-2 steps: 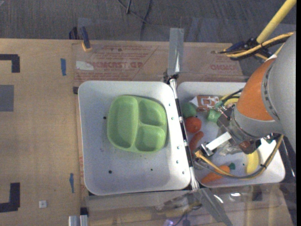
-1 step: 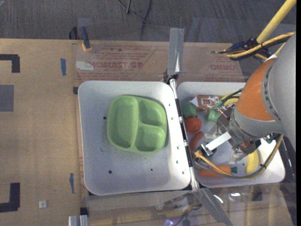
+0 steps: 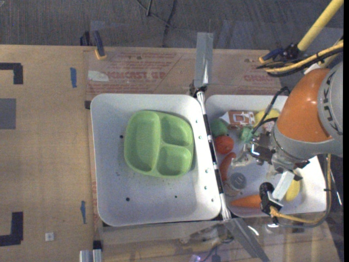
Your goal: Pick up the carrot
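While the grey arm w/ orange band (image 3: 302, 116) reaches in from the view's right, its two-finger gripper (image 3: 257, 150) hangs over the middle of the right shallow white plastic bin (image 3: 313, 196). Gripper state: cannot tell how far open it is, nor whether it has hold of anything.

Task item: the orange tapered carrot (image 3: 246, 202) lies on the right bin's floor, lengthwise along the wall nearest the view's bottom edge, toward the left corner. It is apart from the gripper.

Other contents, right bin: round red tomato-like piece (image 3: 222, 144), small printed carton (image 3: 241, 117) at the far wall, yellow banana (image 3: 294, 190) at the right side.

Left shallow white plastic bin (image 3: 147, 198): one light-green divided plastic plate (image 3: 160, 143), approx. centred, 3 compartments.

Surface: tan wooden bench top (image 3: 49, 162). Black tape corner marks (image 3: 13, 72) at the left edge, blue tape strips (image 3: 73, 77), grey square patch (image 3: 6, 113). Red print (image 3: 136, 74) on the board behind the left bin. Orange clamp (image 3: 99, 51) at the bench's far edge. A metal strip (image 3: 203, 56) runs up from the gap between the bins.

Room: grey carpet floor (image 3: 65, 10) beyond the bench, w/ a black cable loop (image 3: 158, 1) lying on it.
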Available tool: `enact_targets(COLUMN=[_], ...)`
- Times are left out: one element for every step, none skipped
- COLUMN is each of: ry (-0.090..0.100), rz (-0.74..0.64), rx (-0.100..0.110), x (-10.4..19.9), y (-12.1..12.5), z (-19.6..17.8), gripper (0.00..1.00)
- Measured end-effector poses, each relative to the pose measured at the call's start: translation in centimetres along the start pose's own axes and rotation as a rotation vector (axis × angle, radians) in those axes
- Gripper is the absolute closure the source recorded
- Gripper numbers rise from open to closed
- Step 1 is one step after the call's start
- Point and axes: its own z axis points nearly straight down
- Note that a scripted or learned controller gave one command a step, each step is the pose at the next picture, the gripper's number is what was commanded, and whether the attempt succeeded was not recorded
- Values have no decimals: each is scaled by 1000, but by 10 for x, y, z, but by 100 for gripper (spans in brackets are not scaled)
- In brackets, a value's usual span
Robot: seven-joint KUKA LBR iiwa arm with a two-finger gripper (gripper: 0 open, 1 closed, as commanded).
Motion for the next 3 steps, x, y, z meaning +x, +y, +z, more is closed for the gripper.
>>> enact_targets(ry=[0, 0, 0], rz=[105, -73, -70], rx=[-3, -2, -5], x=[17, -43, -106], y=[-5, 17, 42], z=[0, 79, 24], gripper=[0, 0, 0])
